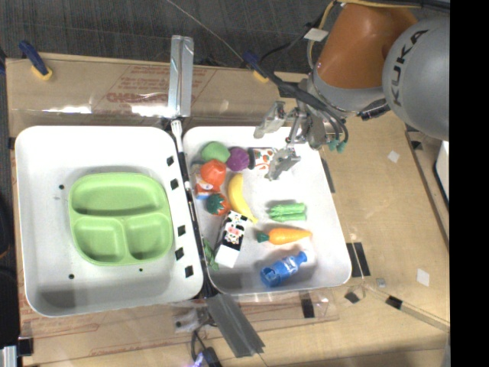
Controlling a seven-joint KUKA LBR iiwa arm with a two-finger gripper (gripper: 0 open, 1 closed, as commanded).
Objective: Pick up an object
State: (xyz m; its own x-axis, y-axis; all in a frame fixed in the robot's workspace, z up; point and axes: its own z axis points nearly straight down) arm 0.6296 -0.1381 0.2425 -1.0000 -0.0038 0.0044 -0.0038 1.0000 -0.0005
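Observation:
The right bin [328, 205] holds several toy foods. Along its left side lie a green round piece [215, 151], a purple one [238, 159], an orange-red one [212, 174] and a yellow banana [238, 193]. A green pod [286, 210], a carrot [286, 235], a blue bottle [283, 268] and a black-and-white carton [231, 239] lie nearer the front. My gripper [276, 142] hangs over the bin's back edge, just right of a small white-and-red item [262, 157]. Its fingers stand open with nothing between them.
The left bin [30, 205] holds a green divided plate [118, 216]. A metal bar [181, 75] stands upright behind the gap between the bins. The arm's grey body [412, 67] and cables fill the upper right.

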